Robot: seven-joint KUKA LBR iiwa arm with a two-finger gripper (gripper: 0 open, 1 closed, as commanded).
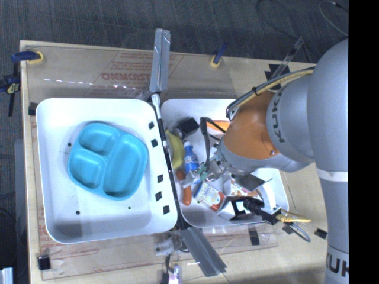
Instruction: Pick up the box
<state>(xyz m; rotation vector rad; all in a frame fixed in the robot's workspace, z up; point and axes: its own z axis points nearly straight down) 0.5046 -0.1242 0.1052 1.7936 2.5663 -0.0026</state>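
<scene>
A small white carton with blue and red print, which I take for the box (208, 195), lies tilted near the front of the right bin (177, 108). My gripper (206, 171) hangs under the orange wrist band, low over the bin's clutter and just above and behind the box. The arm's bulk hides the right half of this bin. I see nothing clearly between the gripper's tips.
Around the gripper lie a yellow banana (174, 149), a blue bottle (189, 158), a black block (187, 126), an orange item (219, 125) and a red-orange sausage shape (186, 195). The left bin (53, 117) holds a blue divided tray (108, 160).
</scene>
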